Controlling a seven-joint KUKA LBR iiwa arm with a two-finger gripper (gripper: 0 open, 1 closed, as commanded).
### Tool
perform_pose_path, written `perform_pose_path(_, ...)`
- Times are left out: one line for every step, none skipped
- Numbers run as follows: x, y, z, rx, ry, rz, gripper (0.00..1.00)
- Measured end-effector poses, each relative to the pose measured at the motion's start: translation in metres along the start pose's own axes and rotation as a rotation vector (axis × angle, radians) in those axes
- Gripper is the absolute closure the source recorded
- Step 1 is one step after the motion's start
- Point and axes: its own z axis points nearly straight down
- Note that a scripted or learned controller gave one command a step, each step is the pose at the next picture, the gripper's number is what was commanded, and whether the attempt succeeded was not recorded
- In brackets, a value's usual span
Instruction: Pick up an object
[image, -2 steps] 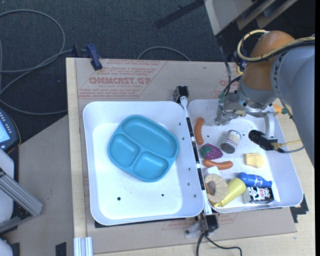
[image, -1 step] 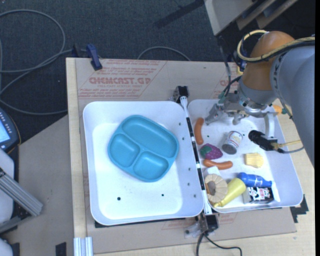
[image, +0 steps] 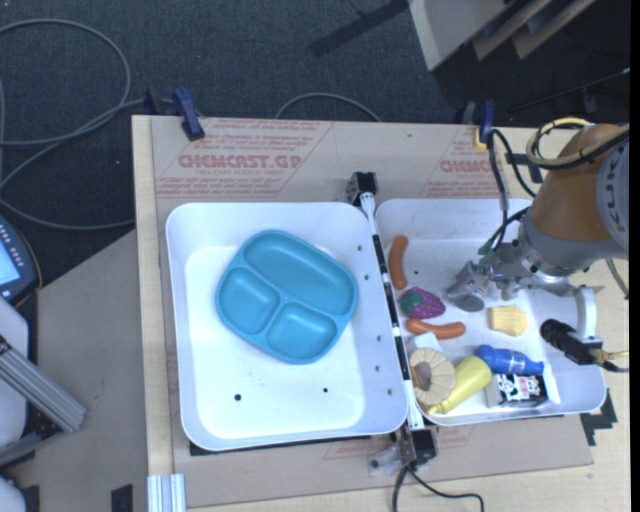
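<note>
Toys crowd right bin (image: 590, 395), purple grapes (image: 422, 301) and hotdog (image: 399, 259) near tool (image: 468, 290), its grip state unclear

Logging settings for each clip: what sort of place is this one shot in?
Probably a robotics lab bench. A plywood board is held by blue clamps, two white bins hold a blue divided plate and toy food, and loose cables cross dark carpet.

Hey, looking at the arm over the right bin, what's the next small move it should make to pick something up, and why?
Probably a short drop straight down. The gripper hovers low in the right bin, just right of the purple toy and above the orange carrot-like piece, with nothing seen between its fingers. Those are the closest things; the yellow block lies further right.
</note>
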Motion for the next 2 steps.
perform_pose_path(0.014,-0.096,0.016,-0.006,-0.001,-0.004,0.00)
perform_pose_path(-0.029,-0.020,0.015,-0.014,-0.001,-0.010,0.00)
